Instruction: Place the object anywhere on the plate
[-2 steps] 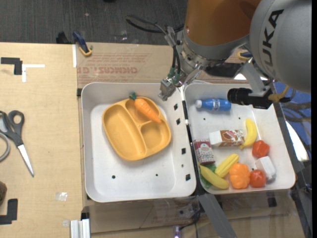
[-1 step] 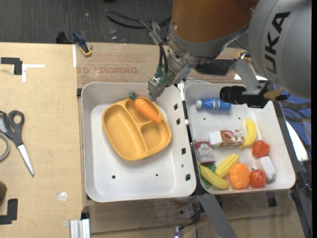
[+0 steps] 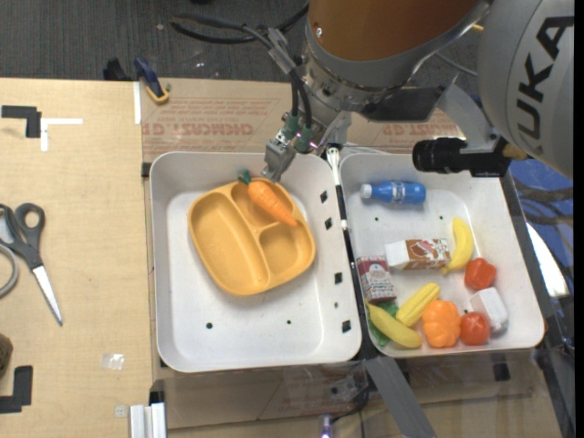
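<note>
Carrot point(image 3: 271, 200), orange with green top, lies slantwise on the far right part of the yellow divided plate point(image 3: 239, 249), across the rim of a compartment; green end points toward the far side. Near to far: bench front edge, then both white bins. Left bin point(image 3: 182, 336) holds the plate, set toward its far half. Right bin point(image 3: 525, 245) has clutter: near edge a banana point(image 3: 394, 328), a corn cob point(image 3: 417, 303), an orange pepper point(image 3: 440, 323), a red tomato point(image 3: 474, 328), a white block point(image 3: 493, 307); mid a small red can point(image 3: 376, 279), a milk carton point(image 3: 419, 253), a second banana point(image 3: 463, 243), another red piece point(image 3: 480, 274); far side a blue bottle point(image 3: 394, 192) lying flat. Scissors point(image 3: 35, 255) on the wood table at left, well apart from the bins.

Gripper point(image 3: 278, 164) sits just beyond the carrot's green end, at the far rim of the left bin, slightly right of the top. Tips look close to the leafy end; contact unclear. Fingers: cannot tell whether spread or pressed together, too small and dark. Nothing visibly pinched between them. Grey arm with orange band point(image 3: 392, 12) looms over the far side, coming in from the right.
</note>
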{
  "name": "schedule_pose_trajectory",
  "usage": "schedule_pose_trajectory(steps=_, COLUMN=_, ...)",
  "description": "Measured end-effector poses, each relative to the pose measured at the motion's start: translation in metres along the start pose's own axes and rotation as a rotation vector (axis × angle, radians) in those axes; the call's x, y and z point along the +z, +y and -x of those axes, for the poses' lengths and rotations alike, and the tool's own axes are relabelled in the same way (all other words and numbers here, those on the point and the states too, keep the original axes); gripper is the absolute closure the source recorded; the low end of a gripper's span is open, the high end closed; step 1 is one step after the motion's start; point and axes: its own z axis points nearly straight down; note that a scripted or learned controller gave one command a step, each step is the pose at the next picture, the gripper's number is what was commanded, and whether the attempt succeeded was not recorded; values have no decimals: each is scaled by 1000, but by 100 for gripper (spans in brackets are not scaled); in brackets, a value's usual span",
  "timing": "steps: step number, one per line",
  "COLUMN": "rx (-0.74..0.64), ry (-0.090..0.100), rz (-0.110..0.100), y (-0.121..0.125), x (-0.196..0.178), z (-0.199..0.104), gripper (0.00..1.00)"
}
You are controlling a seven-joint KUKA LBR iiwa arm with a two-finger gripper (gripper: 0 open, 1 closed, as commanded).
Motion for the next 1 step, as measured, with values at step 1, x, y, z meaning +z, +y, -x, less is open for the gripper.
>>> schedule_pose_trajectory(steps=1, rx=23, ry=1, rz=-1, y=3, x=-42, z=-24, gripper=100)
